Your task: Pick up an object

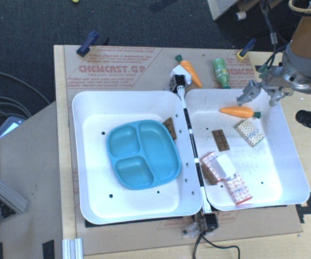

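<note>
My gripper (262,94) hangs over the far edge of the right bin (285,144), open, with nothing between its fingers. Just below and left of it an orange toy carrot (236,111) lies in that bin. A small patterned packet (251,132) sits a little nearer, and a brown bar (220,139) lies to its left. Near the bin's front left are a pink-and-white box (218,167) and a red-patterned packet (237,188). The left bin (85,144) holds a blue divided plate (143,153) and a brown bar (169,127) by the divider.
Behind the bins on the board lie a second carrot (189,72) and a green bottle (220,72). Blue clamps (87,43) grip the board's far edge. Cables run on the floor at left.
</note>
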Tool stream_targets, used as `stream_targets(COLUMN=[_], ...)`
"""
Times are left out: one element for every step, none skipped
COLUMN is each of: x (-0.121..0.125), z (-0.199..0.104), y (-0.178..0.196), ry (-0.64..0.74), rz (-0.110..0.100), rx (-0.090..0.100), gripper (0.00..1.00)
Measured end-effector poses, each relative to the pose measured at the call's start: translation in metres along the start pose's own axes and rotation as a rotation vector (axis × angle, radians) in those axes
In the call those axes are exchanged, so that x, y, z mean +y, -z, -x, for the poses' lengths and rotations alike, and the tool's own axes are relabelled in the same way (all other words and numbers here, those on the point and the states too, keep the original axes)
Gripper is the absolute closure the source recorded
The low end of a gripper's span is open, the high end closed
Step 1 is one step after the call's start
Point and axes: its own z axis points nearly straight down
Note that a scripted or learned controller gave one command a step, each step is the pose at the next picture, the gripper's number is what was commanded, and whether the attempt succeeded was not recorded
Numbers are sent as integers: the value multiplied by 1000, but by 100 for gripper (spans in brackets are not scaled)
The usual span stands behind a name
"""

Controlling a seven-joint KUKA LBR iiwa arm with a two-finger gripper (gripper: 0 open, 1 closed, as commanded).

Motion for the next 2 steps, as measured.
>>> stream_targets(x=[14, -15], z=[-17, -37], y=[-138, -145], ry=[2, 1], rz=[7, 0], rx=[-2, 0], gripper=[0, 0])
